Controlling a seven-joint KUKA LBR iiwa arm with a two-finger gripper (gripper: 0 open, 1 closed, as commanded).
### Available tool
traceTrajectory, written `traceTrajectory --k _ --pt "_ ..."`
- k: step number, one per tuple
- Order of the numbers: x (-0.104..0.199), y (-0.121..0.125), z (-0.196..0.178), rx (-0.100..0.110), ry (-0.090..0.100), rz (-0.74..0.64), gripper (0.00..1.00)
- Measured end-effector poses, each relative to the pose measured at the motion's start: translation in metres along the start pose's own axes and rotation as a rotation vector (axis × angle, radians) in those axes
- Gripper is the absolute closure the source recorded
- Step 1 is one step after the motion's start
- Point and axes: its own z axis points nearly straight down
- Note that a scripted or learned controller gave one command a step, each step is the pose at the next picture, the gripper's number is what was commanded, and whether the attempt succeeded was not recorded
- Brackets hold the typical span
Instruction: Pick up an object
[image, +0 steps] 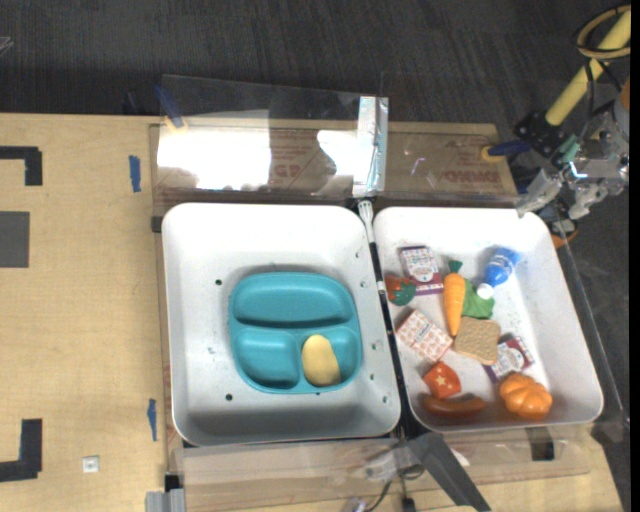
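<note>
Gripper (572, 190) sits above the upper right corner of the right bin (578, 300), outside its rim; cannot tell its state. Right bin holds a carrot (454, 301), blue bottle (497, 266), bread slice (477, 340), small orange pumpkin (527, 396) and sausage (452, 406). Left bin (190, 300) holds a teal divided tray (290, 300) with a yellow potato (320, 359) in its lower right compartment.

Reddish printed lettering runs across the brown cardboard sheet (440, 170) behind the two bins, under the clear plastic, but it is too blurred to read. The small cartons in the right bin, one pink-and-white (418, 263) and one checkered (423, 336), carry printing too small to make out.
</note>
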Motion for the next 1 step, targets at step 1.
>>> traceTrajectory --k 1 --pt "0.0107 -0.0388 0.154 -0.008 0.007 0.134 0.0"
